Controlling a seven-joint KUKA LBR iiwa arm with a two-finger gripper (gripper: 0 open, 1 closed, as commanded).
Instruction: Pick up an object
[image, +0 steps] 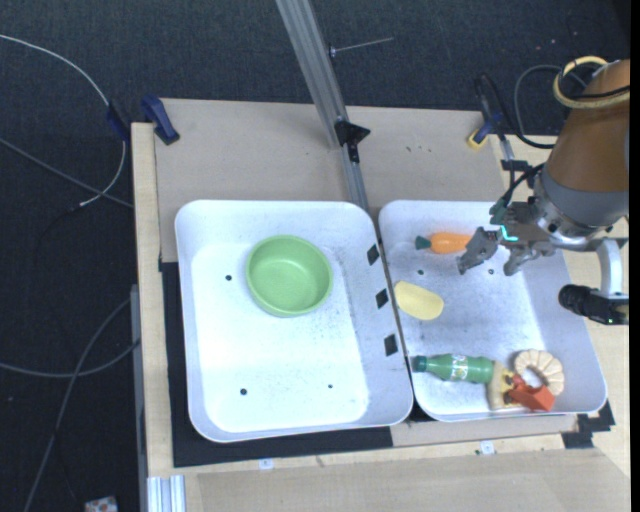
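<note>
Gripper (495, 257) on my end hangs spread wide, gripping nothing, just beside the carrot (447, 241); bottle (456, 368) label's too blurry for me to read.

A wooden desk (250, 140) carries two white bins (280, 400), with blue clamps (158, 118) at its far edge and a slanted metal rail (318, 70) crossing above it.

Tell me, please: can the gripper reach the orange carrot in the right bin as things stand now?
Probably yes. The gripper hangs just right of the carrot in the right bin, and nothing lies between them.
</note>
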